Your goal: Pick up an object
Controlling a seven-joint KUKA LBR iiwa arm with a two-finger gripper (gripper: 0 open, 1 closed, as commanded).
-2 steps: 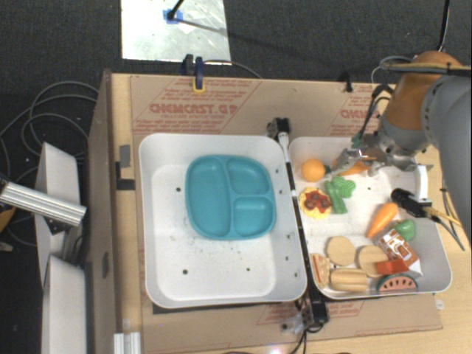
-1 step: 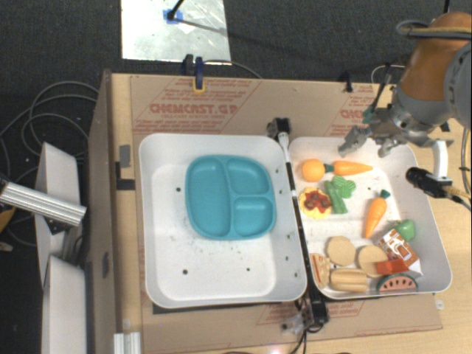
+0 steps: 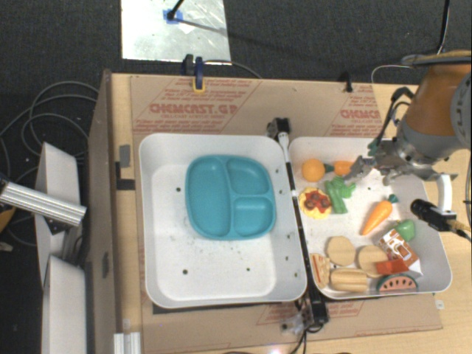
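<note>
gripper (image 3: 363, 167) low at the right bin's (image 3: 442, 271) far edge, likely after the green toy (image 3: 339, 195) just beside it; grip state can't tell, nothing visibly held.

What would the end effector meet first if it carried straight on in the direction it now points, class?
The end effector points leftward and down into the right bin. It would probably meet the small orange piece or the green toy vegetable first; from this slanted view, depth is too unclear to say which.
</note>
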